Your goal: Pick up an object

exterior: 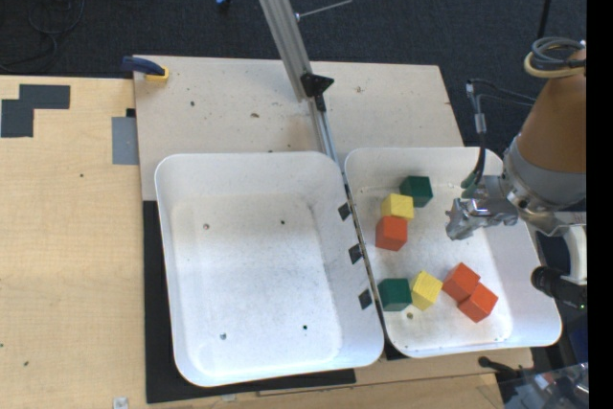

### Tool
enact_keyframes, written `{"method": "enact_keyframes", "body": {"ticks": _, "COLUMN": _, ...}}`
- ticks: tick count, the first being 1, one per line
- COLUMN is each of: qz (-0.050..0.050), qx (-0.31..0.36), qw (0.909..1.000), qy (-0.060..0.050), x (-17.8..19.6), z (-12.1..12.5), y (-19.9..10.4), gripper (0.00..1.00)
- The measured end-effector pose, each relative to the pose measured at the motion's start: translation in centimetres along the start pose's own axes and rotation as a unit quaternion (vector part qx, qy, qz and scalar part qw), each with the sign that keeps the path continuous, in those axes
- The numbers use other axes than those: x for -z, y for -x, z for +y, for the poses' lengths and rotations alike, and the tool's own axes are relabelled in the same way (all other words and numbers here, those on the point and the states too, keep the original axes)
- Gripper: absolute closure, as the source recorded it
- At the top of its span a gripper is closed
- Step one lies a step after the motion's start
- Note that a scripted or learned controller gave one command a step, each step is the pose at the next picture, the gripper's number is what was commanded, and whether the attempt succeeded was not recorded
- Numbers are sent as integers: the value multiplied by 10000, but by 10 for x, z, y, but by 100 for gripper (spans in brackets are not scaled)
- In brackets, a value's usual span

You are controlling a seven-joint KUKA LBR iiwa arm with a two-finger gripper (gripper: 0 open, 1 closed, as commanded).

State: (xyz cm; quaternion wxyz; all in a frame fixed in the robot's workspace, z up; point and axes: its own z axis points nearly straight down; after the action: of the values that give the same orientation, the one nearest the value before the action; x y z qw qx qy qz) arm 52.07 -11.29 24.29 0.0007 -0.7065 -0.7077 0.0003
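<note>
The right bin (522, 330) holds several small blocks. A green block (417, 190), a yellow block (398, 206) and an orange-red block (391, 233) cluster near its upper left. Lower down lie a second green block (394, 293), a second yellow block (426, 288) and two orange-red blocks (461, 282) (479, 302) touching each other. My gripper (460, 223) hangs over the right bin, right of the upper cluster and above the two orange-red blocks. Nothing shows between its fingers.
The left bin (182, 177) sits beside the right one, with small black clips along the shared rim. A slanted aluminium bar (283, 24) rises from behind the bins. A small clamp (146, 67) lies at the board's far left corner.
</note>
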Motion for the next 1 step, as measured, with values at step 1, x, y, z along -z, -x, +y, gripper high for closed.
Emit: {"method": "enact_keyframes", "body": {"ticks": 1, "qz": 9, "qx": 9, "qw": 10000, "qy": -11, "x": -11, "z": 2, "y": -50, "gripper": 100}}
